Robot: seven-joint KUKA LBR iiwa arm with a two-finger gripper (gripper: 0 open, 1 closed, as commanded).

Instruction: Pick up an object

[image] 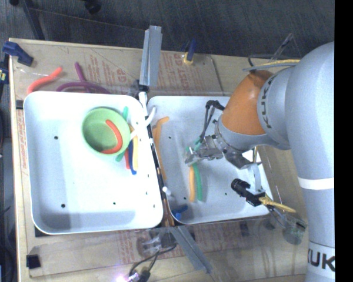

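Two shallow white bins sit side by side on the desk (223, 75), their inner rims almost touching along the middle seam. Right bin (176, 207): the grey arm (300, 104) with its orange band covers much of the right half, so free floor remains mainly along the left wall and the far left corner. The claw (201, 152) hangs low over the bin's centre, right at the far end of a yellow stick (192, 184) that lies beside a green stick (199, 187), both running near-to-far on the bin floor; whether the claw is wide or narrow cannot be told, and nothing is visibly between its fingers. An orange strip (157, 133) lies along the left wall of this bin. Left bin (53, 163): most of its floor is bare white; a green bowl (106, 131) with a red-orange curved piece inside sits toward the far right corner, with yellow, blue and teal sticks bunched against its right side. The desk is a pale board with red lettering; an orange stick (44, 80) and a purple loop (82, 86) lie beyond the left bin. Dark carpet beyond the desk's far edge.
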